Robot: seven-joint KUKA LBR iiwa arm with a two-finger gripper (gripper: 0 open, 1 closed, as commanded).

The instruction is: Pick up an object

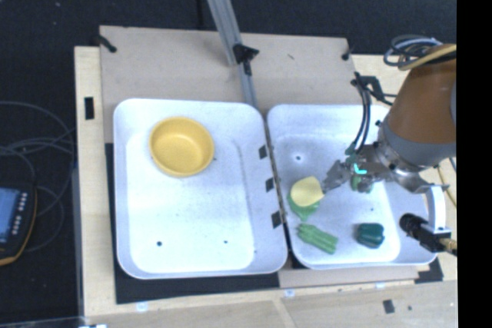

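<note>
At the near edge of the right bin (338,261), around five o'clock in the view, a ridged light-green piece (318,238) lies flat, and a dark green piece (370,234) sits well apart from it, toward the bin's near right corner. Just beyond them, a yellow-green rounded object (305,194) rests close to the bin's left wall. The gripper (338,177) hangs just beside that object, at its two o'clock, reaching in from the three o'clock side below the orange-banded arm (423,115). Whether the claw is spread or pressed together cannot be told from this angle, and nothing is visibly pinched in it. Farther off, toward ten o'clock, a yellow bowl (182,146) stands upright in the far left part of the left bin (192,250).
</note>
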